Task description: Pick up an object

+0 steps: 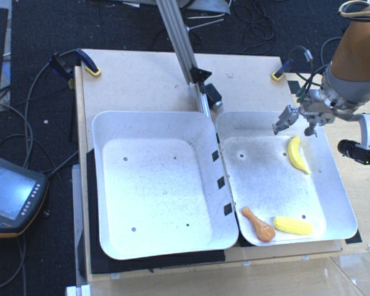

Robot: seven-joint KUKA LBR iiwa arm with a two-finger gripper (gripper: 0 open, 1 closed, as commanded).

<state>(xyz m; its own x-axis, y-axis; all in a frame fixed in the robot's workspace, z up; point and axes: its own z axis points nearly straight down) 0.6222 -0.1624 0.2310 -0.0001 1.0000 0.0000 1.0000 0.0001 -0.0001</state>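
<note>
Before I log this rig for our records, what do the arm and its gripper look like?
The arm is rounded and grey, with a broad orange band above the wrist. Thin cables run along the wrist. The gripper is small, metallic grey, with two short fingers.

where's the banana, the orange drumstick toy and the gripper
banana [296, 155], camera view, middle of its curved body
orange drumstick toy [260, 226], camera view, its neck near the round end
gripper [294, 123], camera view, midway between fingertips
</note>
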